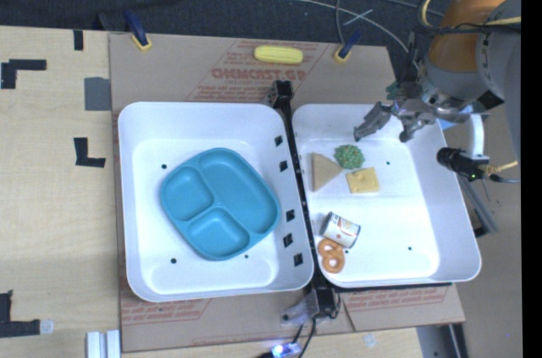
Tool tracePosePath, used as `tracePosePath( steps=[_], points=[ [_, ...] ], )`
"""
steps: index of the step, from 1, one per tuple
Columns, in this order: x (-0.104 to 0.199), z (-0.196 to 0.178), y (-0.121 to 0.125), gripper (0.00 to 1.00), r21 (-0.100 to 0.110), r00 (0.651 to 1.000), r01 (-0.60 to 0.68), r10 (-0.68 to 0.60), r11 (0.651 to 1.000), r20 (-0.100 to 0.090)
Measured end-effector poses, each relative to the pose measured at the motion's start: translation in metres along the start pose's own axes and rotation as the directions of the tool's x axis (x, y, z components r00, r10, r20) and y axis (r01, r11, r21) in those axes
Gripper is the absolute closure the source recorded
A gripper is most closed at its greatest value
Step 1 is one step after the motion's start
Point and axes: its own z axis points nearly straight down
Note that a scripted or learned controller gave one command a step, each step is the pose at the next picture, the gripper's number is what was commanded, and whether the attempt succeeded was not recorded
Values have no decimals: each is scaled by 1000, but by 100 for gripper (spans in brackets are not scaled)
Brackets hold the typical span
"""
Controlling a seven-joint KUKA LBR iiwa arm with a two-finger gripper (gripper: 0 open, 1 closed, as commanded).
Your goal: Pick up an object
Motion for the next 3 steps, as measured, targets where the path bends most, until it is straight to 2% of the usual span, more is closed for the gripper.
tracePosePath(
  steps=[1,2,3],
  points=[
    [0,-8,3,0,-13,1000,3,-3,1000,2],
    [-4,56,3,0,-8,1000,3,-2,1000,3],
    [-3,96,4,0,-14,1000,4,-4,1000,4]
  ],
)
